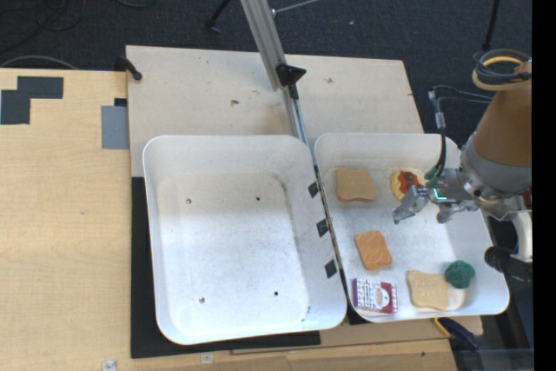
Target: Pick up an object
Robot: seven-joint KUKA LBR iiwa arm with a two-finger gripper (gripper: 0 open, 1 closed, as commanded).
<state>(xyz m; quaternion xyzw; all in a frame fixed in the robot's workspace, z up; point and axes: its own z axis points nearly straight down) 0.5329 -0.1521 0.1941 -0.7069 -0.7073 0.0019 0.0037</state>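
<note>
Two white bins sit on the worktop [217, 82]; the right bin [417, 143] holds six small things. The end effector [423, 202], fingers spread and gripping nothing, hangs just beside the red-and-yellow piece [405, 182] near the far wall. I reckon it could nudge the piece against the rim rather than catch it.

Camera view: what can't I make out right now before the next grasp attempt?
- Gripper: finger gap too small and blurred.
- Round yellow-red item: right part covered by the gripper; identity unclear.
- Small packet: label too small to read.
- Arm: cut off at the right.
</note>
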